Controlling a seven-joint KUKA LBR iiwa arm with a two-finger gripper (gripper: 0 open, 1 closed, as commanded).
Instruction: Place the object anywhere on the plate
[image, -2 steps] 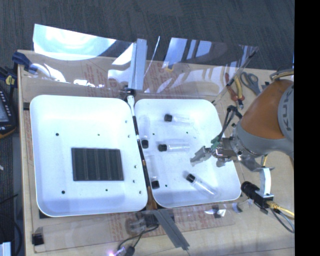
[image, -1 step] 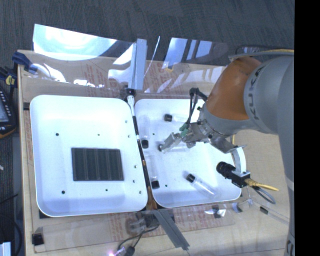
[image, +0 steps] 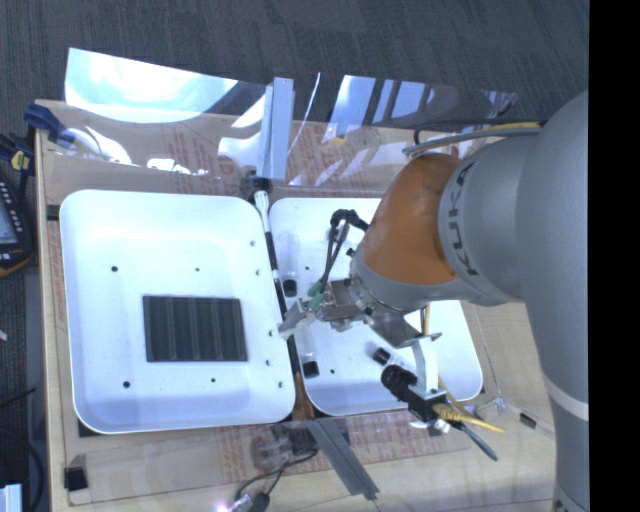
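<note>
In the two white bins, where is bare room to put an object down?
The left bin has bare floor all around the dark ribbed plate. The right bin is crowded: the arm covers most of it.

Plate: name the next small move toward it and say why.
Probably carry the claw left over the divider toward the plate. The claw hangs at the right bin's left edge, while the dark plate lies in the left bin; any grasped object is hidden.

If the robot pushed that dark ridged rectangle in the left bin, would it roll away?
Probably not. The dark ridged plate lies flat on the left bin floor, so it would likely slide, not roll. It looks stiff and low, unlikely to tip.
</note>
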